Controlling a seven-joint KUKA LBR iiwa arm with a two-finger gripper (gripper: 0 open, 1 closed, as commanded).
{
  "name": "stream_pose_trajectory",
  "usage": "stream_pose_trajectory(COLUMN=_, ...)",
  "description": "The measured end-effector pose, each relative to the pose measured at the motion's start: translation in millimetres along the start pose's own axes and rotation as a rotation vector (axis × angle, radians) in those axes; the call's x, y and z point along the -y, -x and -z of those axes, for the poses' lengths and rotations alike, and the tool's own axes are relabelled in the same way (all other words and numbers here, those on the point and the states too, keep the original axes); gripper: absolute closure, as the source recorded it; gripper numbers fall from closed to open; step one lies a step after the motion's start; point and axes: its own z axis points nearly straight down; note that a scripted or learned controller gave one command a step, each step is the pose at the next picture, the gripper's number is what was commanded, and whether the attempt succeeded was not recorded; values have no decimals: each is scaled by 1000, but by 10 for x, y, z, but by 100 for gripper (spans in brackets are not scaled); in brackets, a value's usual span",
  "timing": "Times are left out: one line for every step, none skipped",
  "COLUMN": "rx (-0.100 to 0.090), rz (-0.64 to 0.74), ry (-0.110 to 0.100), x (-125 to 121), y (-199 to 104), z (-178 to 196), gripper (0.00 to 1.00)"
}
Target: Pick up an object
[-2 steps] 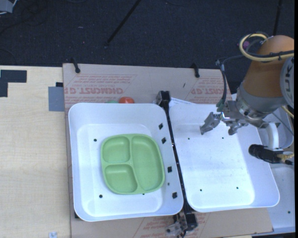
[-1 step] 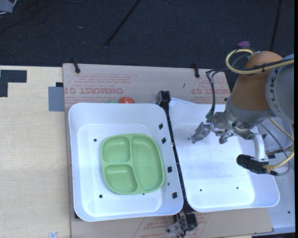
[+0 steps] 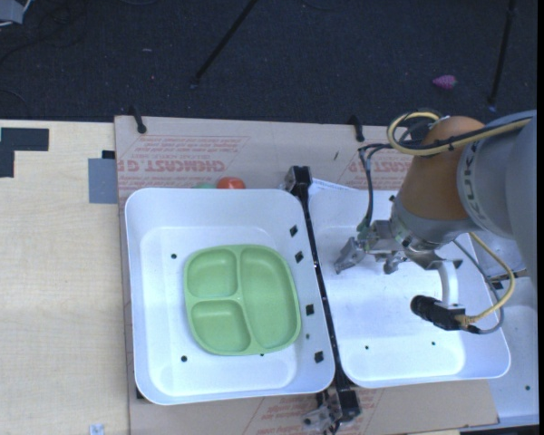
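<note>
You could see the gripper [image 3: 370, 254] spread open with nothing between its fingers, low in the right bin [image 3: 408, 361]. The green plate [image 3: 242, 299] lay in the left bin [image 3: 154, 243]; closing there would likely catch nothing.

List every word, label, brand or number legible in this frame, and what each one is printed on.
Red mirrored print on the brown cardboard sheet behind the left white bin: a line of large letters, too blurred to read with certainty; the smaller lines above it are illegible.
Red print on the cardboard strip in front of the bins: illegible.
Green three-compartment plastic plate: no text visible.
</note>
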Motion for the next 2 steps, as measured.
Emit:
stream_pose_trajectory(rx=1, rz=-8, ry=2, x=-1, y=26, z=129, gripper=100)
stream_pose_trajectory(rx=2, rz=-1, ry=9, x=48, y=119, z=660, gripper=100)
